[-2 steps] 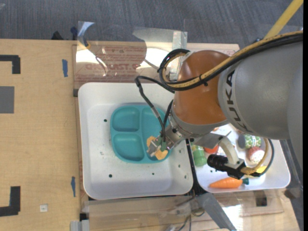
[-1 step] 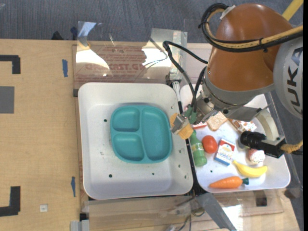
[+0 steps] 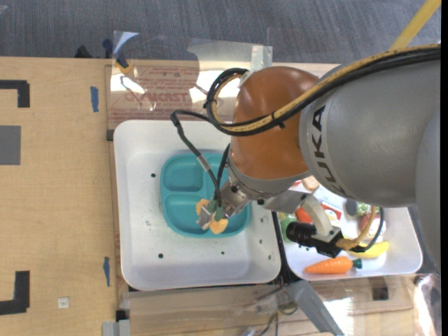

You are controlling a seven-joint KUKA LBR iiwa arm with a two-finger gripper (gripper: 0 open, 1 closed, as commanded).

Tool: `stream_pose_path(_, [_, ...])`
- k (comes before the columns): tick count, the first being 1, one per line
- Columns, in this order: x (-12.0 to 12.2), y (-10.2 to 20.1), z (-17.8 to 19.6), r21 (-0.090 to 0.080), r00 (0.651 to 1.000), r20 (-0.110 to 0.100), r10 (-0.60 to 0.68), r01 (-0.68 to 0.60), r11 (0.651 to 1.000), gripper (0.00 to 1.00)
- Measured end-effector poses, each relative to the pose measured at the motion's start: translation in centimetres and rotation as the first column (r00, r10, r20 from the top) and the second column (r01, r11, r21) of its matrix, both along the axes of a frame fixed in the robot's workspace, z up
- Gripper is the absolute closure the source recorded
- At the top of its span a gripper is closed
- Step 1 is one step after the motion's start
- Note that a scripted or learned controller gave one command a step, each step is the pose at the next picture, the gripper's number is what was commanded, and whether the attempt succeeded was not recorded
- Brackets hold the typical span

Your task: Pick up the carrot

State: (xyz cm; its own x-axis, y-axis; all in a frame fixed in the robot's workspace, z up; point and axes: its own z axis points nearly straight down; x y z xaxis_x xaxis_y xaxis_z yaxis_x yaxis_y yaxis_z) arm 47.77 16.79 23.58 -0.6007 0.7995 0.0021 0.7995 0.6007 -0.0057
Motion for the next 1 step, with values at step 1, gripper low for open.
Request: stream_pose_path(1, [0.73,3.73,3.15,0.001,0.889,0.011,0.457,-0.457,0.889,1.0])
